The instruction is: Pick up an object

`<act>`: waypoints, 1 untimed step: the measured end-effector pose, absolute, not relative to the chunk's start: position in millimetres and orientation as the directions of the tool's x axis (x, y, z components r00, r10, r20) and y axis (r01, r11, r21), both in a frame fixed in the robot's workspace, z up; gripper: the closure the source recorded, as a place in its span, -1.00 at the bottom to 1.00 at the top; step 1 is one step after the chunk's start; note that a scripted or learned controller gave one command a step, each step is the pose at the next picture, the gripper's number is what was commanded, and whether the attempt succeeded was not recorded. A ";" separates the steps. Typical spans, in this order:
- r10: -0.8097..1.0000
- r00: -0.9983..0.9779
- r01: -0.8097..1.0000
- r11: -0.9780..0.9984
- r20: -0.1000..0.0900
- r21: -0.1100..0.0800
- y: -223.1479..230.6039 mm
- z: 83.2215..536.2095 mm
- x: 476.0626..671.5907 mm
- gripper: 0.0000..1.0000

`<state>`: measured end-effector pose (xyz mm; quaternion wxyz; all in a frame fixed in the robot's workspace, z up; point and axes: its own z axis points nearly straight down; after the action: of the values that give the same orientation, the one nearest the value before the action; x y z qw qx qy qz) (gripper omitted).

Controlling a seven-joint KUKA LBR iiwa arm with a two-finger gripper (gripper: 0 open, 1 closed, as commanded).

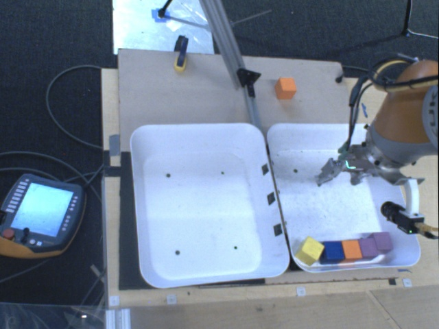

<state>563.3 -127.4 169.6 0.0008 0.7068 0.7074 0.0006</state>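
Two shallow white bins are seen side by side on a pale bench, viewed from above at a slant. The left bin (pixel 199 204) is shown with only a few small dark specks on its floor. The right bin (pixel 302 190) is edged against it, with black clips seen along the shared rim.

Five small blocks are lined up along the near edge of the right bin, touching one another in a row. From left to right they are a yellow block (pixel 309 249), tilted at the near left corner, a blue block (pixel 333 251), an orange block (pixel 352 249), a light purple block (pixel 368 246) and a darker purple block (pixel 383 240) toward the near right corner.

The grey arm with its orange band (pixel 405 112) is seen reaching in from the right. Its gripper (pixel 335 172) is held over the middle of the right bin, toward the far right part, well apart from the row of blocks. Nothing is seen between the fingers, and how widely they are spread cannot be told from this view.

A lone orange cube (pixel 286 88) is placed on the bare bench beyond the far edge of the right bin. A slanted metal pole (pixel 226 33) is set across the far side of the bench. A handheld control pendant (pixel 40 214) with a lit screen is laid on the dark floor to the left.
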 end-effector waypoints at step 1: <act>1.000 -0.001 1.000 0.001 0.000 0.002 -127.3 169.7 563.4 -1.00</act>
<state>563.4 -127.3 169.7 0.0008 0.7067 0.7075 0.0007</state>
